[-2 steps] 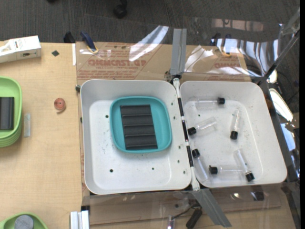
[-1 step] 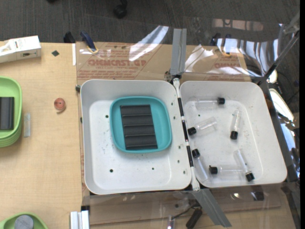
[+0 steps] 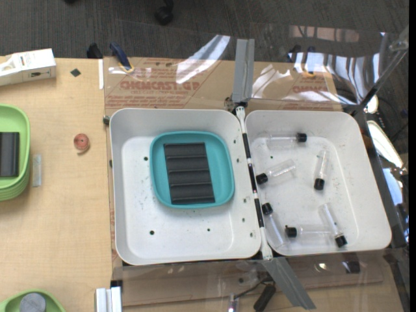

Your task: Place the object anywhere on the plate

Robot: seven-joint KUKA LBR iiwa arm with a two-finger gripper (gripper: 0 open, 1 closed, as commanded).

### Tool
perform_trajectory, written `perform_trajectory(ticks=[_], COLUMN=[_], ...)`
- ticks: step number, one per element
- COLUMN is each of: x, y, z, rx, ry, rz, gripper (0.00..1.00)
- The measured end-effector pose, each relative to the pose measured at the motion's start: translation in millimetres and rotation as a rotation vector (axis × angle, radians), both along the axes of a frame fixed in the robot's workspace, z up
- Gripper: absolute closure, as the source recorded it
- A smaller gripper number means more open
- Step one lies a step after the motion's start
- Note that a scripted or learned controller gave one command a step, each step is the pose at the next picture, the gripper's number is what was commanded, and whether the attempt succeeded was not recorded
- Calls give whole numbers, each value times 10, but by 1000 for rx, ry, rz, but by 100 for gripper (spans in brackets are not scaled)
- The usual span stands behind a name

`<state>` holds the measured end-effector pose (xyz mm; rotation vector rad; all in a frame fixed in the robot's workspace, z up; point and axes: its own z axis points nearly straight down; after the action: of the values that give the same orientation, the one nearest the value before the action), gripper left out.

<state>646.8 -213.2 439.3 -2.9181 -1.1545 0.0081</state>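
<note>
Two bins side by side on the bench. In the left bin, a plate bearing a ridged block. In the right bin, capped tubes scattered, apart from each other. Left of both bins, stacked trays at the bench edge; between trays and bins, a small round disc.

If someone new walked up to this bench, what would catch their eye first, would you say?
Most likely the teal plate in the left bin, carrying a dark ridged insert. Next, the clear black-capped tubes scattered across the right bin. A stack of green dishes sits at the bench's left edge.
</note>
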Motion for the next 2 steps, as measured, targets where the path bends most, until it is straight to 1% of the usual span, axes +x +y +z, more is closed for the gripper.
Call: perform_trajectory(ticks=[1, 2], x=[-46, 4], y=[-19, -70], z=[-2, 4], rx=[0, -2], ry=[0, -2], rz=[-94, -133], gripper=[0, 0])
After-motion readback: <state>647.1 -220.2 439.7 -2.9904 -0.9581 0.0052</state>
